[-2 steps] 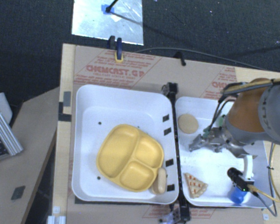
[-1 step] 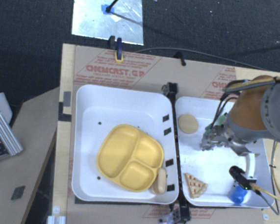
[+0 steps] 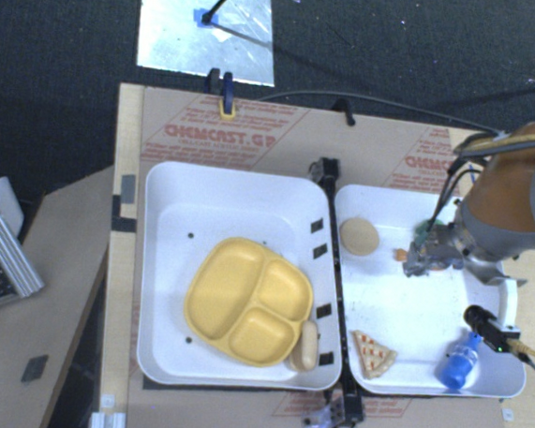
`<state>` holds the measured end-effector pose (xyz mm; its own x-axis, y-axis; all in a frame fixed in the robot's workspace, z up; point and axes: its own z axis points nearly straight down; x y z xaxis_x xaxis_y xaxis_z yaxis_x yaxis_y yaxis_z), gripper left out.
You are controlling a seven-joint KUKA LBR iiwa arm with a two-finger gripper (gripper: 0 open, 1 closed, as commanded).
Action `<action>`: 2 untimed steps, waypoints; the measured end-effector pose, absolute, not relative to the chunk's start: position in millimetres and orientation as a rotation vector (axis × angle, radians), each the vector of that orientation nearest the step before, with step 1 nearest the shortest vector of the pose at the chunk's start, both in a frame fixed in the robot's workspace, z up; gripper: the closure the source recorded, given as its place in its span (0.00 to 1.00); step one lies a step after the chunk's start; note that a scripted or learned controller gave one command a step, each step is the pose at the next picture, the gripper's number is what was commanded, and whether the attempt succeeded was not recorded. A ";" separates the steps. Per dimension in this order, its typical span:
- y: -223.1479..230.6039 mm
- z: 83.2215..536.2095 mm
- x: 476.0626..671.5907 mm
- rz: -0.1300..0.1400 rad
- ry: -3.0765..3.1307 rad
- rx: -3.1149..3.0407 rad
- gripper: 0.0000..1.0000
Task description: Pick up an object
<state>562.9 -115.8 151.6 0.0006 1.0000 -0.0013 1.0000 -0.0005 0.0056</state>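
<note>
Bins on the desk (image 3: pixel 121 270) lay side by side: the left bin (image 3: pixel 178 219) held a yellow divided tray (image 3: pixel 248 301) with a pale bread roll (image 3: pixel 307 346) touching its right edge. The right bin (image 3: pixel 428 308) held a round tan cookie (image 3: pixel 359 236), a toy pizza slice (image 3: pixel 372 355) and a blue bottle (image 3: pixel 458 365). My gripper (image 3: pixel 423 258) hung over the right bin's back part, just right of the cookie, above a small orange piece (image 3: pixel 400 255); whether it was released or clenched I could not tell.

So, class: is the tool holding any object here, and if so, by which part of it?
It cannot be told. The tool sits low over the right bin, and nothing shows between its tips.
</note>
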 end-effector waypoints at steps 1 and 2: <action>-110.9 197.0 568.2 0.006 2.223 2.213 1.00; -111.0 258.5 562.6 0.008 2.222 2.211 1.00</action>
